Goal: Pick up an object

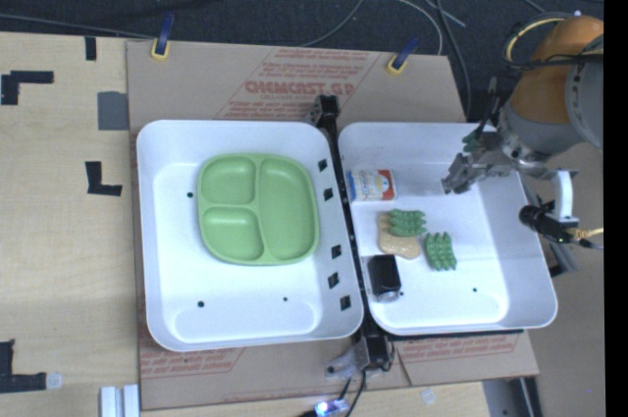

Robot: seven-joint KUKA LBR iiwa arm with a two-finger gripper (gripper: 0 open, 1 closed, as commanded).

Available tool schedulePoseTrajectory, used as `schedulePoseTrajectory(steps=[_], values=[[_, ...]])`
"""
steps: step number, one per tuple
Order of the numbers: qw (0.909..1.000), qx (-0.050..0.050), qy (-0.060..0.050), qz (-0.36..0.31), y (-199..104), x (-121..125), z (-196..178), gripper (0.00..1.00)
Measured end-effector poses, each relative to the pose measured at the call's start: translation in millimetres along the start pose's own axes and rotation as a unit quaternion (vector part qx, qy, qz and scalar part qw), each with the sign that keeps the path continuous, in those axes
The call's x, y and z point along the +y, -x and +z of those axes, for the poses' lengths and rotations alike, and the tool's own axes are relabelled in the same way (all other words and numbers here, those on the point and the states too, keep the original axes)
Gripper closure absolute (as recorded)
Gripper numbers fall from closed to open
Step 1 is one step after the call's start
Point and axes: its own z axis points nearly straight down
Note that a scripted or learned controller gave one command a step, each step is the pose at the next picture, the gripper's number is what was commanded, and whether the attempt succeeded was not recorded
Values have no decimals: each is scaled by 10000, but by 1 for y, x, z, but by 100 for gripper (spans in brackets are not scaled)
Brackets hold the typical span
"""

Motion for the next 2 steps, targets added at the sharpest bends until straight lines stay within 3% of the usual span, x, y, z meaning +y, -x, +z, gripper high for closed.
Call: schedulePoseTrajectory(steps=[2], values=[[10000,-2,26,8,-2,14,-96,100]])
